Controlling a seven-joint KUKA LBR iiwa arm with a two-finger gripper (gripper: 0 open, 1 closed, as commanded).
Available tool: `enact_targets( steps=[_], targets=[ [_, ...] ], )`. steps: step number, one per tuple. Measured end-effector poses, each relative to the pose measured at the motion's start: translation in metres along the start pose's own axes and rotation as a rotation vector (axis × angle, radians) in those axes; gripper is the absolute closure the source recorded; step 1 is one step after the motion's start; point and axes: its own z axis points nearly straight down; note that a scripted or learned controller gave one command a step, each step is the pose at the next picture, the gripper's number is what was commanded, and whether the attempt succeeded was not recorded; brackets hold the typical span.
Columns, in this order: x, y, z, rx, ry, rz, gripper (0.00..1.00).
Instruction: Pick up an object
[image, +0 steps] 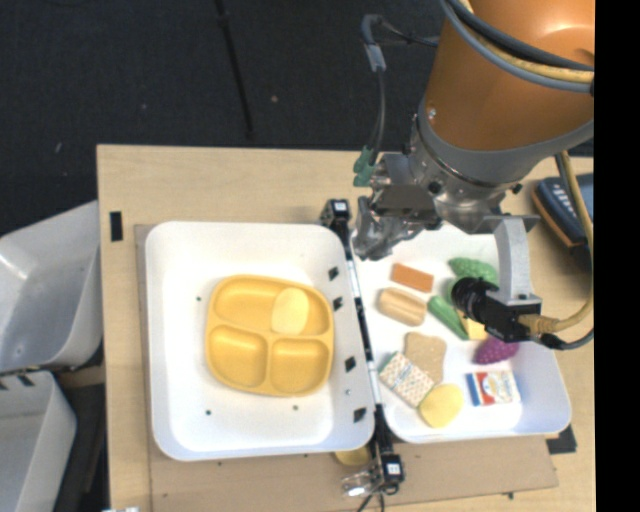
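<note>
**Orange arm hanging over two white bins**

Orange and grey, the big arm (500, 90) is covering the top of the right bin (545, 400), and the picture's edge is cutting it off. We are seeing the gripper (385, 235) at the bin's back left corner, but it is dark and blurry, so we cannot tell how it is set. We are seeing nothing in it.

We are looking at little toy foods lying in the right bin. An orange block (411, 276) is lying near the gripper. A tan roll (401, 305) is sitting just in front of it. A green piece (472, 268) is partly hiding behind a black part of the arm. A purple piece (494, 351), a tan cracker (426, 351), a spotted white packet (405, 381), a yellow round (440, 406) and a small picture card (492, 387) are sitting nearer the front.

We are seeing a yellow tray (268, 335) in the left bin (175, 400). A pale yellow oval (291, 311) is lying in the tray's back right part.
</note>
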Motion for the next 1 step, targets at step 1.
enact_targets(
  steps=[1],
  targets=[
    [-0.0738, -0.0005, -0.0120, 0.009, -0.004, 0.009, 1.00]
  ],
)
